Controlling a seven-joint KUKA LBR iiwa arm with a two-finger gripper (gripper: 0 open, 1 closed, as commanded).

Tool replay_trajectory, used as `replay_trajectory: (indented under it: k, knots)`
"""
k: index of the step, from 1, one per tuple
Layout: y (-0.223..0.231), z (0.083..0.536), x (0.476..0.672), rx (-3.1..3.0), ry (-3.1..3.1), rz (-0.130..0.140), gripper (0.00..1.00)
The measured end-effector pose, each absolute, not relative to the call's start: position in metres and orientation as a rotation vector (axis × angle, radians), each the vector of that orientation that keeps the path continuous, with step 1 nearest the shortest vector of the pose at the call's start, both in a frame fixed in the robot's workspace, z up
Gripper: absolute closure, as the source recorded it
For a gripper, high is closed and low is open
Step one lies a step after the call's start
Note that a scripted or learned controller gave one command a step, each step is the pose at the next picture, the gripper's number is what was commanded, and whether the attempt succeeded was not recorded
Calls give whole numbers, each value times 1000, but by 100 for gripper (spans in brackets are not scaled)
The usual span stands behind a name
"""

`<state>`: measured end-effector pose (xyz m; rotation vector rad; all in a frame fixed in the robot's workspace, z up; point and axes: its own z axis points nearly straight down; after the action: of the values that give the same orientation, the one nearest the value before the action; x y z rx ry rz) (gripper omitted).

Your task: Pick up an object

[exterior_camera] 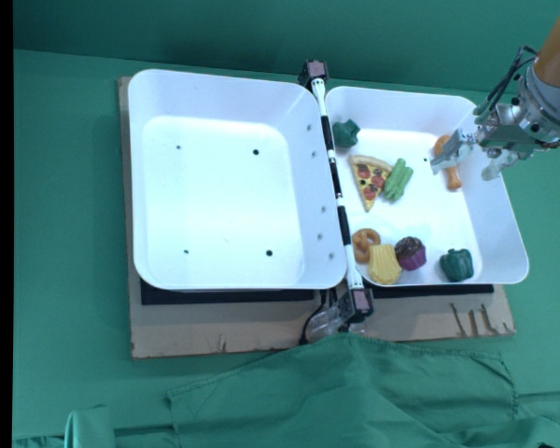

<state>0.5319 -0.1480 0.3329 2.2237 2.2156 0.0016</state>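
So the metal two-finger gripper [469, 154] is hanging over the far right side of the right-hand white plastic bin [504, 241], fingers spread apart with a small orange carrot-like toy [451, 173] sitting between them. Can't tell if it's really pinched or just lying on the bin floor.
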Motion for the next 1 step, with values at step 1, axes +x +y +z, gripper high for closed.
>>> replay_trajectory:
  k: [1]
  knots:
    - [-149,346,533,2222,2208,7,100]
